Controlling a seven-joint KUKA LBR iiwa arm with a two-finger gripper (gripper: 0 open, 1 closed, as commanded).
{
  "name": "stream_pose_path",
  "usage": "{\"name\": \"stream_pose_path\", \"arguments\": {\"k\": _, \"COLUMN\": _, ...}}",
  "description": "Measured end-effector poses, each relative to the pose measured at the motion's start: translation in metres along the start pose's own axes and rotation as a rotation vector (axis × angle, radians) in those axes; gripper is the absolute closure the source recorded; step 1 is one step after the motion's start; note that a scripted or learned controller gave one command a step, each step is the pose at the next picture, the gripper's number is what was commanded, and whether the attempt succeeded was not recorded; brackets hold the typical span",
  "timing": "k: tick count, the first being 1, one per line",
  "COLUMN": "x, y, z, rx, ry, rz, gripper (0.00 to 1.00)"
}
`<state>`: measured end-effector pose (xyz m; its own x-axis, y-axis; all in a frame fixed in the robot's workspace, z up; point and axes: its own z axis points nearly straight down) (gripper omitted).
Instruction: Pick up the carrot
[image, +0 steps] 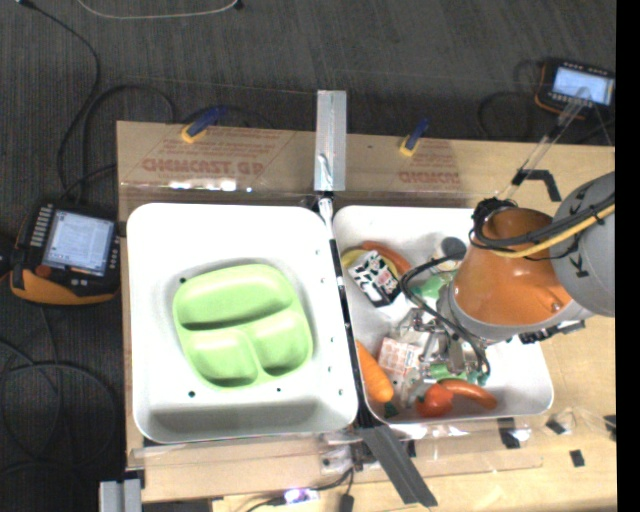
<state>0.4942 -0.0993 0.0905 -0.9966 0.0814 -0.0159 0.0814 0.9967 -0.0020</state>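
The carrot (374, 373) is a short orange root lying at a slant against the left wall of the right bin (530, 385), near its front corner. My gripper (443, 352) hangs low in that bin under the arm's orange band (508, 280), a short way right of the carrot and apart from it. It sits over a pile of small items, and the wrist and cables hide much of it. Nothing can be made out held in it.
A white packet with red print (400, 357) lies between carrot and gripper. A red pepper (455, 396) lies at the front, and a black-and-white item (372, 276) and a green item (426, 285) lie further back. The left bin (150, 400) holds a green divided tray (243, 322).
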Motion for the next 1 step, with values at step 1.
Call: {"name": "stream_pose_path", "arguments": {"k": 1, "x": -0.0008, "y": 0.0015, "z": -0.0101, "rx": -0.003, "ry": -0.002, "rz": 0.001, "gripper": 1.0}}
